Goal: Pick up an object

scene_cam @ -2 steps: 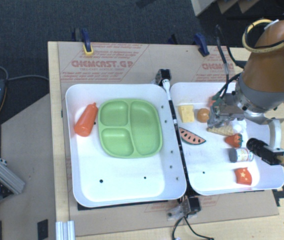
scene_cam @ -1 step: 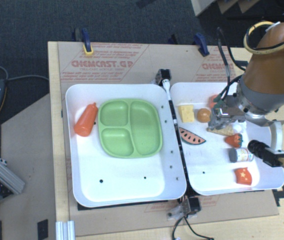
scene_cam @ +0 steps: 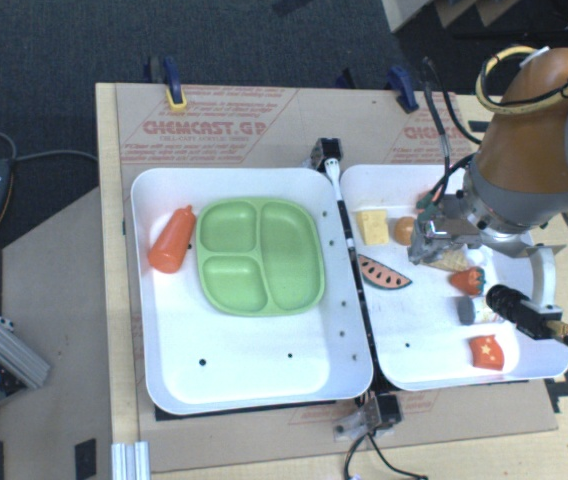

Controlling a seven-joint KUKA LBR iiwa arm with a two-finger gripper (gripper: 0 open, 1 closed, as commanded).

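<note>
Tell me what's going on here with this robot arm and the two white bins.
A grey and orange robot arm reaches in over the right bin, its pincer low among small toy foods: a yellow cheese block, a watermelon slice, a red strawberry-like piece. I can't tell whether it has grasped anything. The left bin holds a green divided plate and an orange bottle, both untouched.
</note>
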